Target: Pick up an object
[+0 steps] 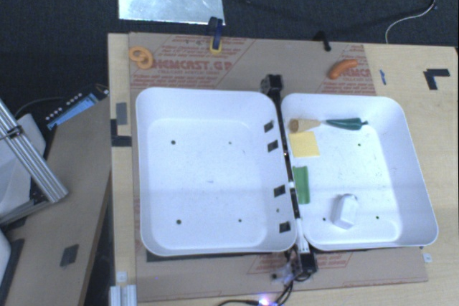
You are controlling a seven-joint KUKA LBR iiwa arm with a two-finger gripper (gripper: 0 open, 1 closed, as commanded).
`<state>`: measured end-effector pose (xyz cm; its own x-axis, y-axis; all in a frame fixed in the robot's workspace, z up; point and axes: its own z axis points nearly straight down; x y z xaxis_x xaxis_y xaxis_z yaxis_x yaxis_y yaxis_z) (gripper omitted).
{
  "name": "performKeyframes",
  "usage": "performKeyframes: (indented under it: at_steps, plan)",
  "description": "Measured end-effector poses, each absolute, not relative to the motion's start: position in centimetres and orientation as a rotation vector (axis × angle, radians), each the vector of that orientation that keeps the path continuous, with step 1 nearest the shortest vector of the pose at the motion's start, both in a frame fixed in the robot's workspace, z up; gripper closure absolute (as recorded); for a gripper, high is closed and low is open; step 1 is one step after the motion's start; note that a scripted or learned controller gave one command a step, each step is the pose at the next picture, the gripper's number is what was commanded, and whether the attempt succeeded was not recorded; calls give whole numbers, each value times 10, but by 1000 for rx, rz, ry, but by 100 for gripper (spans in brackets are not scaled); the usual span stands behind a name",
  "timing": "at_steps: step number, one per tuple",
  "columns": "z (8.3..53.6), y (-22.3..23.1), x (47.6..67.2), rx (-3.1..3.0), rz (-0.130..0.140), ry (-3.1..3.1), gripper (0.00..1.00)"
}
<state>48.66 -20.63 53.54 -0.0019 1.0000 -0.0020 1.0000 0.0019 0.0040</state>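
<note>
Right bin [412,154]: holds all four loose items.
Yellow square [304,145]: near the left wall, flat.
Green strip [301,184]: just below the square, along the divider.
White block [346,211]: lower middle, apart from the strip.
Green-handled tool [331,124]: by the far wall, lying sideways.
Left bin [208,168]: beside the right one.
Pincer: its state cannot be told.
</note>
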Motion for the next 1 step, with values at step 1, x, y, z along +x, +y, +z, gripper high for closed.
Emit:
performKeyframes:
  at_steps: [1]
  plan:
    - [535, -206, 487, 2216, 2, 2221, 100]
